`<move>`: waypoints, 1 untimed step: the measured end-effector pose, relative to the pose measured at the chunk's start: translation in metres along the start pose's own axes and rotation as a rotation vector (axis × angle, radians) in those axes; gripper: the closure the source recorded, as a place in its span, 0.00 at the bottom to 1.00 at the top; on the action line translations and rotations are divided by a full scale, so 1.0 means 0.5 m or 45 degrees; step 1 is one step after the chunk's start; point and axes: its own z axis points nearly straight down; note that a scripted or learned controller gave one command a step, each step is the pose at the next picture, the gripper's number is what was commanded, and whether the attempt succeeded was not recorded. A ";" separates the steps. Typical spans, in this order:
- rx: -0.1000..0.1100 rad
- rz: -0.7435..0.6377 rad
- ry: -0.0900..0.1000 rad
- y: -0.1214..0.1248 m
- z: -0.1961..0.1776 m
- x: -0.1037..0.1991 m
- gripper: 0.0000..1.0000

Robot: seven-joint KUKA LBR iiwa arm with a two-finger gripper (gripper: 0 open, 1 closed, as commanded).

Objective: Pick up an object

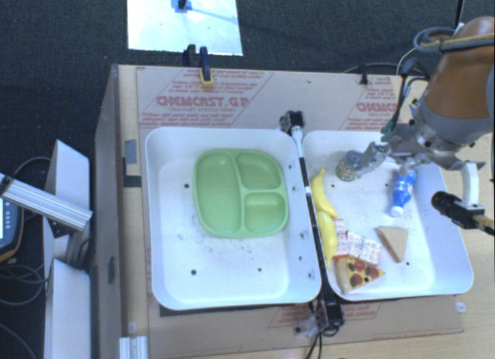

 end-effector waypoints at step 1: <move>0.002 0.001 0.000 0.100 0.184 -0.033 0.00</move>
